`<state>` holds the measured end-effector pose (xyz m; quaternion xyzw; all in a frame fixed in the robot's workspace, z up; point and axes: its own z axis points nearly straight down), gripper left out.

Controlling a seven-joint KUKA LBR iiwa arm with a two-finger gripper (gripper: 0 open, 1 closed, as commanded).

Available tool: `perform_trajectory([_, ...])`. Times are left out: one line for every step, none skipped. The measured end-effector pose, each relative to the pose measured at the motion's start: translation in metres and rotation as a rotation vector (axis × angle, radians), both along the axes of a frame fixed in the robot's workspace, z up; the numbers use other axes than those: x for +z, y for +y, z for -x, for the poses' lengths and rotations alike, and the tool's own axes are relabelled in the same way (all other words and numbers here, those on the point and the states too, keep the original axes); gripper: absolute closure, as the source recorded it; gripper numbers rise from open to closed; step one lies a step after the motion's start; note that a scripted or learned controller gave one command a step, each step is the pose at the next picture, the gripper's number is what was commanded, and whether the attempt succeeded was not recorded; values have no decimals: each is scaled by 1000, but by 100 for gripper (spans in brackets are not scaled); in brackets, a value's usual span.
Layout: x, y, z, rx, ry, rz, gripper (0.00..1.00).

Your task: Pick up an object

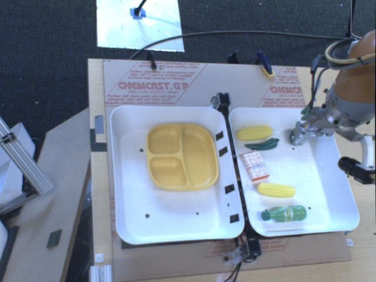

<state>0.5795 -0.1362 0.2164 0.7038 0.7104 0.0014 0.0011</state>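
Candidate objects are all seen in the right bin (329, 181). Far end: a yellow corn cob (254, 133), with a green chili pepper (265, 144) just beside it on the near side, apparently touching. Nearer, close to the divider between the bins: a small red-and-white carton (255, 166), lying flat. Nearer still: a second yellow corn cob (276, 190), set apart from the carton. Nearest: a green bottle (285, 214) with an orange label, laid on its side, cap pointed left.

The gripper (296, 136) is seen at the far right part of the right bin, to the right of the chili pepper and apart from it. Nothing is seen between the fingers. Whether the fingers are spread or closed cannot be told; the metal tip is too small and blurred. Contact with the bin floor cannot be judged either.

The grey arm (352, 107) with its orange band is seen entering from the right, over the right bin's far right corner.

In the left bin (132, 216) a yellow compartment tray (181, 156) is seen lying flat, roughly central.

Both bins are carried on a board with red CHEMCAST lettering (153, 86).
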Motion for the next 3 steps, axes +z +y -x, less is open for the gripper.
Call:
perform_trajectory([2, 46, 2, 0, 1, -1, 100])
perform_trajectory([10, 103, 4, 2, 1, -2, 100])
perform_trajectory([3, 162, -10, 2, 1, -1, 100])
